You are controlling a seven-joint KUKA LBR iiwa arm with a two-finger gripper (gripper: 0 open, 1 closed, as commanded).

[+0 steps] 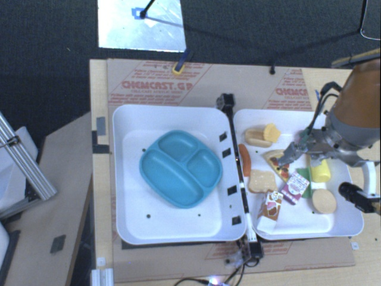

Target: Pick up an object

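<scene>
The right bin (345,219) holds several toy food items: a tan bread piece (257,137) beside a yellow wedge (272,132), an orange sausage (244,158), a pizza slice (275,159), a toast slice (261,181), a small printed carton (272,205), a pink packet (295,187), a green piece (303,174), a yellow block (321,171) and a tan disc (324,201). My gripper (290,156) reaches in from the right and hangs low over the pizza slice's right end, next to the pink packet. Nothing shows in its grasp.
The left bin (128,219) holds a blue divided plate (180,167). A black divider (233,159) runs between the bins. The arm's grey body and orange band (357,109) cover the right bin's far right side.
</scene>
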